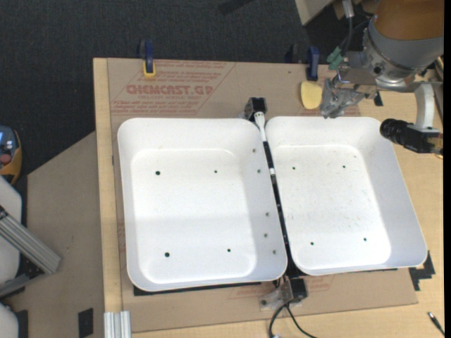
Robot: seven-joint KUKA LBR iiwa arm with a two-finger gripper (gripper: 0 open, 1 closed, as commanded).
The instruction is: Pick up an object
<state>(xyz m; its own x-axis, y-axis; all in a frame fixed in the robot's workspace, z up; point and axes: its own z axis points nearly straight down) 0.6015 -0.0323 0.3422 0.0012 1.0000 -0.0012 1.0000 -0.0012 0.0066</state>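
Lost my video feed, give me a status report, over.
Hand poised over far rim of right bin. Yellow object on the bench beside it, outside both bins. Not gripped. Nothing blocking.

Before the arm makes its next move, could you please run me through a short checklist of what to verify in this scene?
1. Target located: ok. A small yellow object lies on the bench board, beyond the far rim of the right bin.
2. Gripper near target: ok. The gripper hangs just to the right of the yellow object.
3. Object held: not ok. Nothing shows between the gripper's tips.
4. Finger state: cannot tell.
5. Bins seated side by side: ok. The left bin and the right bin meet along the black centre strip.
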